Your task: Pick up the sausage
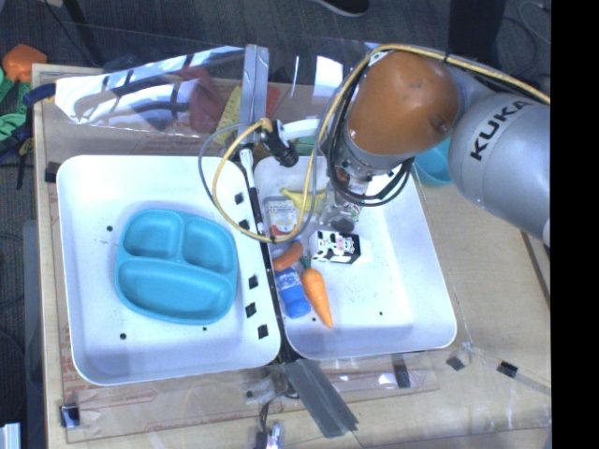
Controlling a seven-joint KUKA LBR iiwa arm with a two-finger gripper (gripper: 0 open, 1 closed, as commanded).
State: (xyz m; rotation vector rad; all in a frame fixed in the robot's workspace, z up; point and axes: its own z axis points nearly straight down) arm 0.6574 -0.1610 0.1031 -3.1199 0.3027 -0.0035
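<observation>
Sausage (287, 254) lying in the right bin (426, 279), against the left wall, just above a blue bottle (292, 297) and a carrot (317, 295). Fingers (339, 221) hanging over the bin near a black-and-white block (337, 246) (spread impossible to tell). Blue divided tray (178, 265) resting in the left bin (84, 241).

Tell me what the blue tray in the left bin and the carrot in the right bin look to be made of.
Blue tray: probably moulded plastic, going by its even turquoise colour, soft sheen and rounded compartment walls. Carrot: likely a plastic toy, since its orange is uniform and the surface smooth; real produce cannot be ruled out at this resolution.
</observation>
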